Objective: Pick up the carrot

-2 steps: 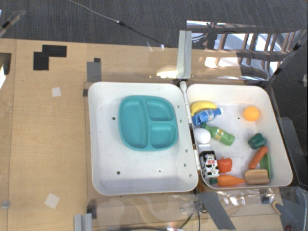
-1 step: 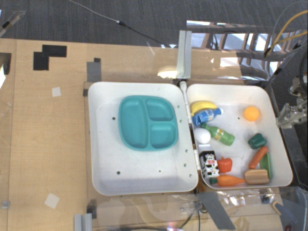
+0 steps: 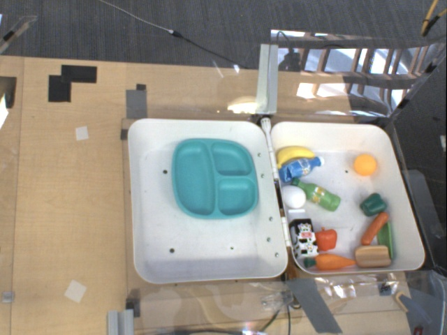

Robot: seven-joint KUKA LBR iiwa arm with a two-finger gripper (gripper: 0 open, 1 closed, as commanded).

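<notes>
Two orange carrot-like pieces lie in the right bin [image 3: 391, 152]. One carrot [image 3: 374, 228] slants up and right near the bin's right wall, between a dark green pepper [image 3: 373, 204] and a tan bread loaf [image 3: 372, 256]. The other orange carrot-shaped piece [image 3: 334, 262] lies flat along the front wall, its tip pointing right toward the loaf.
The right bin also holds a banana [image 3: 295, 153], a blue packet [image 3: 300, 167], a green bottle [image 3: 318, 195], a white egg [image 3: 294, 198], an orange ball [image 3: 364, 165], a cow-patterned box [image 3: 303, 237] and a small red item [image 3: 326, 239]. A teal divided plate [image 3: 214, 177] sits in the left bin [image 3: 150, 257].
</notes>
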